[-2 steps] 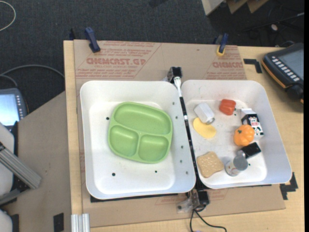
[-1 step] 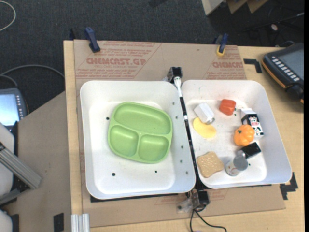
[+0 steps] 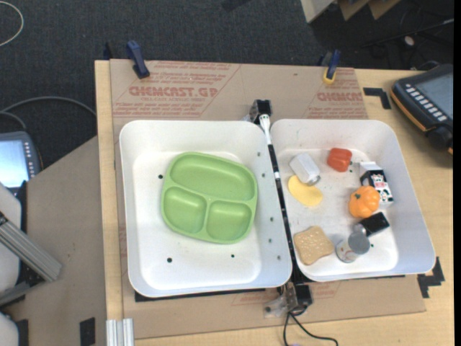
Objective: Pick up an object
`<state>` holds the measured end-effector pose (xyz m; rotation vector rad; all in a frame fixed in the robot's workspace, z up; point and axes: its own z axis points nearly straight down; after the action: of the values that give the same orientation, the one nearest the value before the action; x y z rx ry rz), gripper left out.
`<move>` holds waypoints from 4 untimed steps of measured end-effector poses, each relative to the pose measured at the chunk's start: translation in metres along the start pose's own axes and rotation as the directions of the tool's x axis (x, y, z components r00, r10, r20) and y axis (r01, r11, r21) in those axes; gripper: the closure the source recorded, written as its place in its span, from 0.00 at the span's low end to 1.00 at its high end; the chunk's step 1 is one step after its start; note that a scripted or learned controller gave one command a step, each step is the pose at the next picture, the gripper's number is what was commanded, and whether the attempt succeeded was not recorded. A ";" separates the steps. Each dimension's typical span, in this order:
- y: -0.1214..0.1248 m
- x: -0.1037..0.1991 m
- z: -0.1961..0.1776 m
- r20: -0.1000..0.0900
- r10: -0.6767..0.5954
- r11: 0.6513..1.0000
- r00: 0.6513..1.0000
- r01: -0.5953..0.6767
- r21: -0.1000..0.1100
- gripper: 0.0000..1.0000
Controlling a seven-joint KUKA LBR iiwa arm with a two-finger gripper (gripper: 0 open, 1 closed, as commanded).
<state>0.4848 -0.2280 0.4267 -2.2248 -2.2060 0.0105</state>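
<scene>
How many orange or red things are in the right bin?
2: a red block near the bin's far wall, and an orange pumpkin nearer the camera, beside the black-and-white item. None looks hidden.

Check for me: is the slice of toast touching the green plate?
Apart. The camera view shows the toast lying in the right bin and the green plate in the left bin, with both bin rims between them.

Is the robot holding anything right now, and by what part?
Nothing is held: the green tray lies in its bin, the small items in the other.

Small objects [image 3: 338, 204] scattered (right bin [image 3: 407, 193]).
</scene>
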 end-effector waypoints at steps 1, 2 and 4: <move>-0.007 0.100 -0.116 0.003 -0.020 0.999 1.000 0.020 -0.027 1.00; -0.007 0.008 0.029 -0.001 0.000 1.000 1.000 0.000 0.002 1.00; -0.007 0.004 0.012 0.001 -0.002 1.000 1.000 0.002 -0.004 1.00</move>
<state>0.4780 -0.2235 0.4145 -2.2256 -2.2102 0.0070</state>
